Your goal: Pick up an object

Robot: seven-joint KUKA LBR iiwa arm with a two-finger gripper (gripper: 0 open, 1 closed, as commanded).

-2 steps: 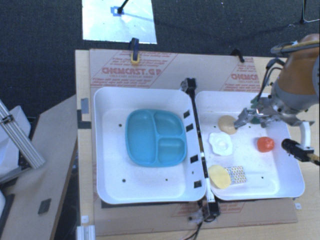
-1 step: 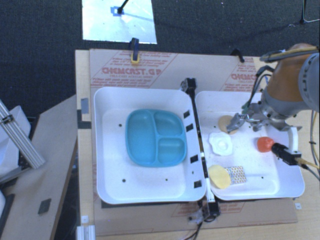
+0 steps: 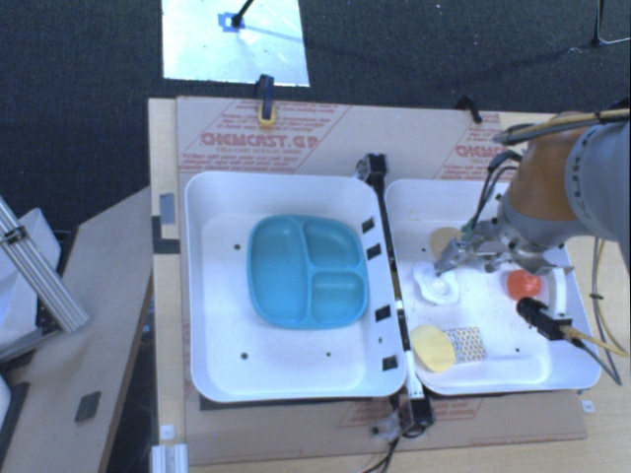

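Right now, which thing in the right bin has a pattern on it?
The speckled patch beside the yellow disc; the disc, the white piece and the orange ball are plain.

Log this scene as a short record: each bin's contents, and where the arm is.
left bin: one blue divided tray
right bin: white piece, orange piece, yellow disc, speckled pad, tan piece partly hidden by the arm
arm: enters from the right, its end low over the right bin, just above the white piece
grasp: cannot tell from this view
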